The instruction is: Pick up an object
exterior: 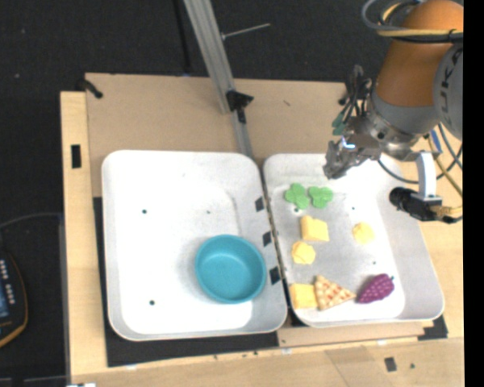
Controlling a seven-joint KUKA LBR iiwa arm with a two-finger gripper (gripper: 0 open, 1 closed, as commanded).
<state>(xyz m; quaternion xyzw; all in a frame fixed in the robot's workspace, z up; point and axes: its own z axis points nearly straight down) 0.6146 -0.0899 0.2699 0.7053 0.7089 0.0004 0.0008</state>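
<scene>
Gripper (pixel 336 168) above right bin (pixel 403 216); near green toy (pixel 308 195)

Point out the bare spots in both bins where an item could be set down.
Left bin: bare across its far half and left side; the blue bowl fills the near right corner. Right bin: a bare strip along the right wall, between the small yellow piece and the purple grapes. Crowded down its left side, from green piece to pizza slice. The gripper hangs over the far left corner.

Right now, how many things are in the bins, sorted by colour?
Blue: 1, bowl
Green: 1, leafy piece
Yellow: 4, blocks
Orange-red: 1, pizza slice
Purple: 1, grapes
Total: 8
</scene>
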